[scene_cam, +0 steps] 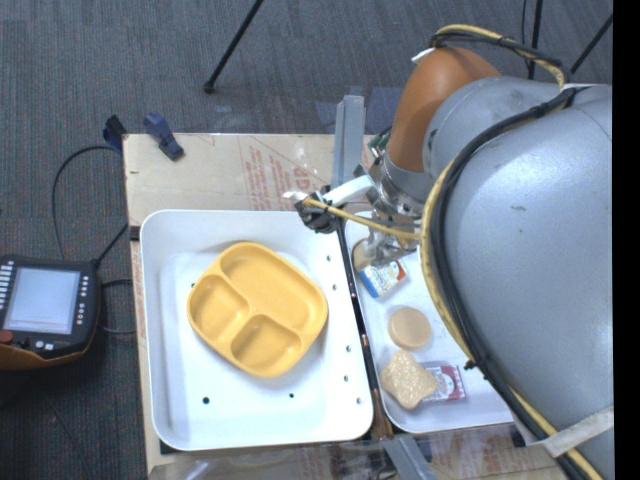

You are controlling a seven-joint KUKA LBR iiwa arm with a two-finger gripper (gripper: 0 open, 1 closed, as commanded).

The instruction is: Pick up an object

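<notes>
Jaws of the gripper point(386, 246) hang over the far end of the right bin point(480, 413). Whether they stand wide or narrow cannot be told from this slant, as wrist and cable crowd the spot, and no object is seen between them.

Candidate objects lie as follows.
- **Right bin, far to near:**
  - A blue-and-white packet point(383, 279) lies just beside the gripper on its near side; contact is uncertain.
  - A round tan disc point(410, 328) lies at mid-bin.
  - A tan, crumbly bread-like piece point(405, 380) lies at the near end, touching or overlapping a red-and-white packet point(447, 381) to its right.
- **Left bin point(165, 368):** a yellow divided plate point(258, 308) lies flat at the centre, well apart from the gripper.

The grey arm point(530, 248) covers the right side of the right bin.

Progress, as judged: the approach appears made, with the gripper low over the blue-and-white packet, the likeliest target. The grasp is not confirmed and the lift is not yet done. Every object seen rests in a bin, so closing the jaws on one item and raising it clear of the bin floor remain.
</notes>
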